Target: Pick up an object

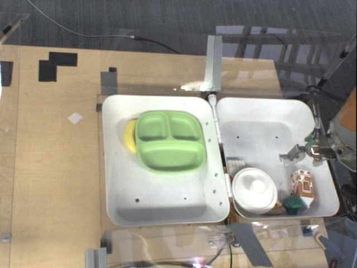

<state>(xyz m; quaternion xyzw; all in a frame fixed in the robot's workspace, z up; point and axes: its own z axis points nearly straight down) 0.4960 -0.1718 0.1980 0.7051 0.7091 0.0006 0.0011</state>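
Dark grey carpet runs across the top of the view, a thin cable trailing over it, and below that sits the pale wooden bench with a few black squares marked near its far left corner. Two shallow white bins lie side by side on it. In the left bin there's a green divided plate, three compartments, sitting toward the far side, and a yellow object peeks out from under its left edge, touching it. Over to the right bin, where I am: my gripper reaches in from the right edge, hovering over the bin's right half, and from this slant I cannot tell how my fingers are set. Nothing shows between them. Just below me, near the bin's right wall, lies a small orange-and-white patterned object, and beside its near end a dark green piece rests against the front wall. To the left of those sits a round white bowl-like container, close to the front left corner, with a small printed packet tucked just behind it by the dividing wall. The far half of this bin shows bare white floor.
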